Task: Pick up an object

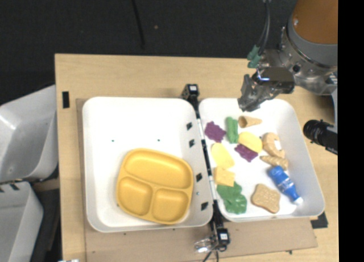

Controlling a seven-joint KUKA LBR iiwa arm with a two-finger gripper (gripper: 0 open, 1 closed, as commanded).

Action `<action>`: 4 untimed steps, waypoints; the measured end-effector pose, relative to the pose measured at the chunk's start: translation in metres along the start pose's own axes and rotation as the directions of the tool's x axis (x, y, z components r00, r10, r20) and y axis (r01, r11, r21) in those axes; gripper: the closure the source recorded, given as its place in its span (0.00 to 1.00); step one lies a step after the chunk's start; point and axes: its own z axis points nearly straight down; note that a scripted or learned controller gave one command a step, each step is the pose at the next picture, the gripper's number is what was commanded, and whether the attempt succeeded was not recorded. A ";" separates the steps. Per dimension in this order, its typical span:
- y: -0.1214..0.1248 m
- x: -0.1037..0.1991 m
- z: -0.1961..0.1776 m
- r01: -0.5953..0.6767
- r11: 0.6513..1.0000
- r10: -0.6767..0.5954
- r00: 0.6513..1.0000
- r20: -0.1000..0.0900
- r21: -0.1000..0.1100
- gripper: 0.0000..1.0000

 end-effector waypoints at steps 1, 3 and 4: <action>-0.003 -0.061 0.115 -0.005 1.000 0.005 1.000 0.004 0.025 1.00; 0.112 0.048 0.140 0.007 1.000 -0.007 1.000 0.002 0.012 1.00; 0.101 0.137 0.063 0.014 1.000 -0.014 1.000 -0.004 0.006 1.00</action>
